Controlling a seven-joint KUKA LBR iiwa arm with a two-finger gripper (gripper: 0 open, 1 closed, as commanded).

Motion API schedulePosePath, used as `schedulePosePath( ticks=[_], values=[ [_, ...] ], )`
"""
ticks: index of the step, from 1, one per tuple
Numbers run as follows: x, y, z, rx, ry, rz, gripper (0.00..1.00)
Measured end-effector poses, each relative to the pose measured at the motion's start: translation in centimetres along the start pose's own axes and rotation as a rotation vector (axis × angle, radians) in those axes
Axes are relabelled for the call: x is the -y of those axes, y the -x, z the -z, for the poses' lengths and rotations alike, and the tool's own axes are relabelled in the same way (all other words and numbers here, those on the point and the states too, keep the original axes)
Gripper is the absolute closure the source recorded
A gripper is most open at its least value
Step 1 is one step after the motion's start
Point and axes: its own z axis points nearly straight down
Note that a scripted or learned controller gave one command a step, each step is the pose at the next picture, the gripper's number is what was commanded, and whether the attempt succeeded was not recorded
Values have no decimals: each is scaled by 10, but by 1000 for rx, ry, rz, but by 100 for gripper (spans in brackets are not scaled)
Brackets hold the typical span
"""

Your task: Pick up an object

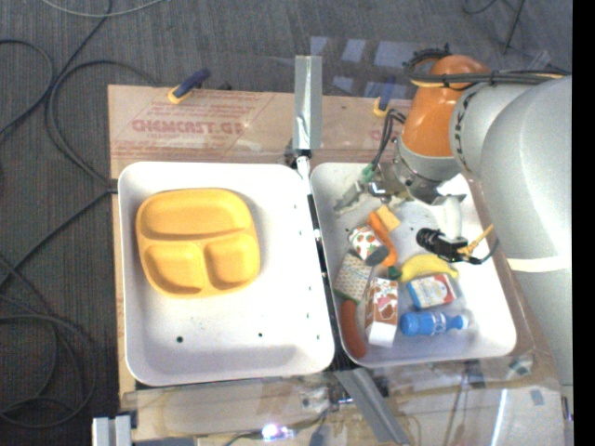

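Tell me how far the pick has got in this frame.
Nothing looks lifted yet. The end effector is down in the right bin, near the orange carton; I see nothing between its tips. The banana and blue bottle lie in the bin. Grasp and lift remain.
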Motion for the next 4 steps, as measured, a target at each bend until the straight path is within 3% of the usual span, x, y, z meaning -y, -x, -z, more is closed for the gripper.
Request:
schedulePosePath(
  ticks=[1,2,3,4],
  values=[
    [29,21,1,-3,-3,-97,0],
    [29,21,8,-5,-5,-96,100],
    [-14,-37,92,-2,-15,-99,100],
    [-13,-37,92,-2,-16,-100,0]
  ],
)
